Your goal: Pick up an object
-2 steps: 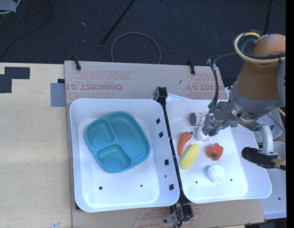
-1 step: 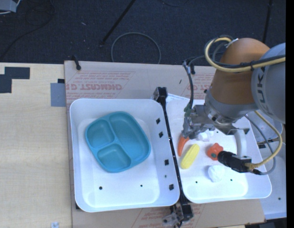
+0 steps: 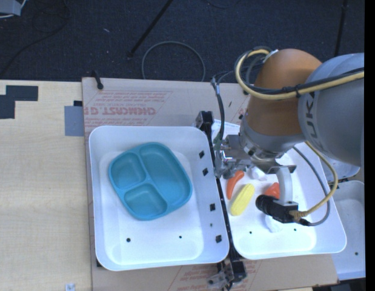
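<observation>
My gripper [image 3: 234, 164] hangs low over the left part of the right bin [image 3: 296, 244], under the grey and orange arm [image 3: 284, 102]. Directly below it lies an orange carrot-like piece [image 3: 235, 181], and a yellow oblong object [image 3: 242, 199] lies just in front of that. A second orange piece [image 3: 272, 190] and a small white object [image 3: 273, 224] sit further right. The arm's body hides the back of this bin. The view does not show whether anything is held.
The left bin [image 3: 114, 247] holds a blue divided plate [image 3: 149, 179]. A black divider with clips [image 3: 215, 187] runs between the bins. A black fitting with a yellow cable [image 3: 278, 210] hangs from the arm over the right bin.
</observation>
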